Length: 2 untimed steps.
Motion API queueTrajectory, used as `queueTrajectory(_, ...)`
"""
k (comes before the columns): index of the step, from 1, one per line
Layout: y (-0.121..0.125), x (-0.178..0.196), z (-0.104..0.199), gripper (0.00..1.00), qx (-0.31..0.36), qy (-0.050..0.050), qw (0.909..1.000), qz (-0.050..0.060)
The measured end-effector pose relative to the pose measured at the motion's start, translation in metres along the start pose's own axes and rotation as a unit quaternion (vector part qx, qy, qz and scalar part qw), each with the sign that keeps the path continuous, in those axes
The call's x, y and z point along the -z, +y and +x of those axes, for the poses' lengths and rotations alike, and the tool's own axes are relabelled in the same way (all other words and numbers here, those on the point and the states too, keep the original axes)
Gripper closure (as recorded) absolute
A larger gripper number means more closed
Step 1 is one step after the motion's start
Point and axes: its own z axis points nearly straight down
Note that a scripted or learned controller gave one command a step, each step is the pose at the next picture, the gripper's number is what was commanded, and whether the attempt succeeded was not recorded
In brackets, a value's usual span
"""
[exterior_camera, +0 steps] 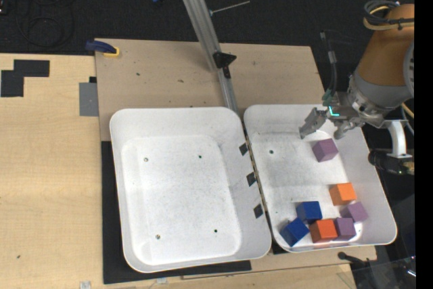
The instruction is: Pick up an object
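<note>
My gripper (325, 126) hangs over the back of the right bin (284, 169), fingers spread open with nothing between them. A purple cube (325, 149) lies just below it, slightly toward the front, apart from the fingertips. Toward the bin's front right corner sit an orange cube (343, 193), a purple cube (356, 212), a blue cube (309, 211), another blue cube (295, 231), an orange cube (325, 230) and a small purple cube (346, 227).
The left bin (179, 186) sits beside the right one, joined by black clips (251, 179). A slanted metal rail (203, 30) rises behind the bins. The arm's grey and orange body (385, 71) stands at the right.
</note>
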Motion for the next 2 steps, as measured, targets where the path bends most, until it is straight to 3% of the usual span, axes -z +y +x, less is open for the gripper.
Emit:
queueTrajectory(1, 0.001, 0.002, 0.000, 0.00, 0.000, 0.000, 1.0000, -0.002)
queueTrajectory(2, 0.005, -0.044, -0.005, 0.00, -0.001, 0.000, 1.0000, 0.000)
